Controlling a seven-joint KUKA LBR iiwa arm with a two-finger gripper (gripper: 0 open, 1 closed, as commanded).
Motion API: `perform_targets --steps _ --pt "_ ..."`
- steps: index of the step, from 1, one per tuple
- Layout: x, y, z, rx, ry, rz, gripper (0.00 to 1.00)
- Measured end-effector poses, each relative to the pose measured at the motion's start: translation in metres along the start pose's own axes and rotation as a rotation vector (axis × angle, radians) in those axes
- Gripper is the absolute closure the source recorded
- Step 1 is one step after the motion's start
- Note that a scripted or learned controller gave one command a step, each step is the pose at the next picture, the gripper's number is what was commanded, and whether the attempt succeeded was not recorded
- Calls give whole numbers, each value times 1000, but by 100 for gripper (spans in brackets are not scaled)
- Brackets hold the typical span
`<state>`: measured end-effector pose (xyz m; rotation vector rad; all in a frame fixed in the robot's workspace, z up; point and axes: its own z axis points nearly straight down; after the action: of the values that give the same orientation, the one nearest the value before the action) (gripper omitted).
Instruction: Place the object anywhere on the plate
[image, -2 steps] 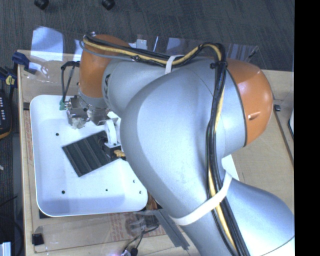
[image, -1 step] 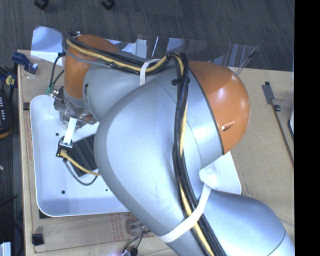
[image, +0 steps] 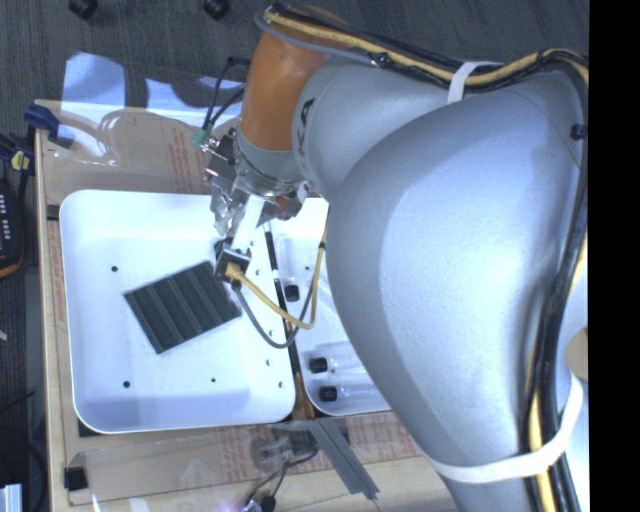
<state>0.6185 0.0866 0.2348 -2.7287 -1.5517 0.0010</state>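
Now | claw (image: 228, 210) over left bin (image: 90, 300) | ribbed dark plate (image: 183, 305) inside

Left white bin (image: 100, 250): small dark holes dot its floor. Right white bin (image: 345, 405) just beside it, partly visible. Clear plastic piece with two black spots (image: 345, 375) lies in right bin, lower-left corner in view. Brown bench board (image: 150, 150) under both. Grey metal bracket (image: 345, 462) at lower bench edge.

The big grey arm (image: 450, 250) hides most of the right bin (image: 340, 403) and is itself cut off by the lower edge, and a clear thing (image: 345, 370) in that bin is half covered, too unclear to name.
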Motion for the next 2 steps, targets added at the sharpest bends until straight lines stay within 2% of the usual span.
perform_targets --steps 1,2 --pt "73 -6 -29 -4 1 615 100" --pt "122 -46 -75 -4 1 544 100"
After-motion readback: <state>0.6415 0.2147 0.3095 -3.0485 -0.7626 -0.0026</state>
